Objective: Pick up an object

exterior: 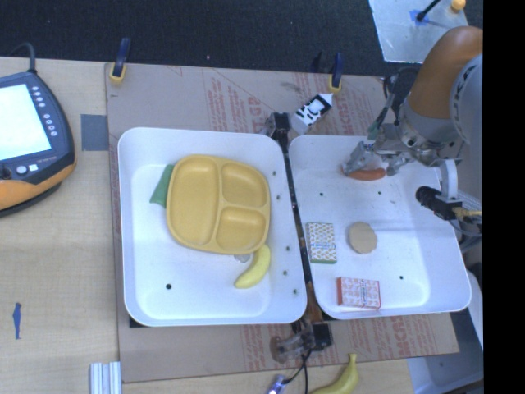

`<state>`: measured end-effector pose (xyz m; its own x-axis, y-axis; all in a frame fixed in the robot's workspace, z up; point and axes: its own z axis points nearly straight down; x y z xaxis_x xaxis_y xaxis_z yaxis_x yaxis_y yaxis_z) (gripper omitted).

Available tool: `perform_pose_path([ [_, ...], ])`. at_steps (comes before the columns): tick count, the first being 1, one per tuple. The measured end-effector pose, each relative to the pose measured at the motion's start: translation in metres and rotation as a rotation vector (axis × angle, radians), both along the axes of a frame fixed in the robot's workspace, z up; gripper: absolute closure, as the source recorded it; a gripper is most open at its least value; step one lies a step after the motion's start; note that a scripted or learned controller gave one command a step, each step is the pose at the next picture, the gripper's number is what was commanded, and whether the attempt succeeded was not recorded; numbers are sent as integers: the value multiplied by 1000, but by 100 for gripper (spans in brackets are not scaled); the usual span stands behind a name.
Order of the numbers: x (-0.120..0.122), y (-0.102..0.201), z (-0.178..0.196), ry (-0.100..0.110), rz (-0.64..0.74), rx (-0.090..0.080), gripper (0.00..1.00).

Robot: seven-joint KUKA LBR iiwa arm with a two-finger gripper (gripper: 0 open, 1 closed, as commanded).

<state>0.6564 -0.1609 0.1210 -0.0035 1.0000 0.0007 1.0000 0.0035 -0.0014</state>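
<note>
The yellow tray (218, 202) hides most of a green item (161, 185) beneath it.

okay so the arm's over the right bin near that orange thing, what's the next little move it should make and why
Probably a small straight lift, to test the grasp. The pincer sits low in the right bin, right at the orange object, which shows just under its tips. Whether it is truly gripped cannot be told from this view, so raising it slightly would show that.
</note>
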Motion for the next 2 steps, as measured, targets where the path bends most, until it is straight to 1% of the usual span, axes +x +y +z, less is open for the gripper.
perform_pose_path([
  [1,-58,23,-18,3,0,-1,0],
  [2,-108,-5,-30,3,1,-2,0],
])
